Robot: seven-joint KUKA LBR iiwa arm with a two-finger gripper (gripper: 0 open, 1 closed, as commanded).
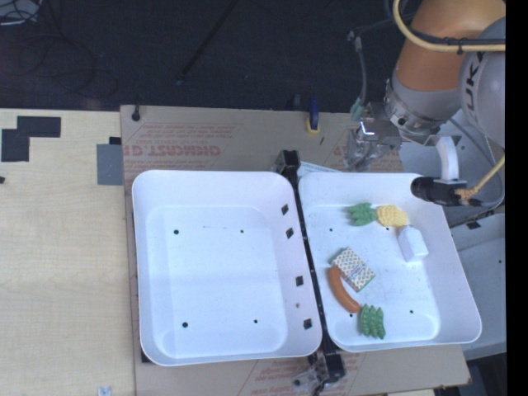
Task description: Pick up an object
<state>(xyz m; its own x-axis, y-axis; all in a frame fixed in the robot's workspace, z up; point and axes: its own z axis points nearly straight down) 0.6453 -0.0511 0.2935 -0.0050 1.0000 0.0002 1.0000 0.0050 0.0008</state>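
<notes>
The right bin [462, 304] holds a toy pineapple with a green top and yellow body [378, 214], a small white cylinder [412, 243], a checkered white block [353, 268], an orange sausage-shaped piece [343, 289] and a green leafy piece [372, 322]. My gripper [363, 151] hangs above the bin's far rim, behind the pineapple, with nothing seen between its fingers. Whether the fingers are apart is unclear.
The left bin [148, 221] stands beside the right one, joined by a black divider [301, 246]. Both rest on a cardboard sheet [214, 143] on the pale bench. The arm's orange band [450, 11] rises at the upper right.
</notes>
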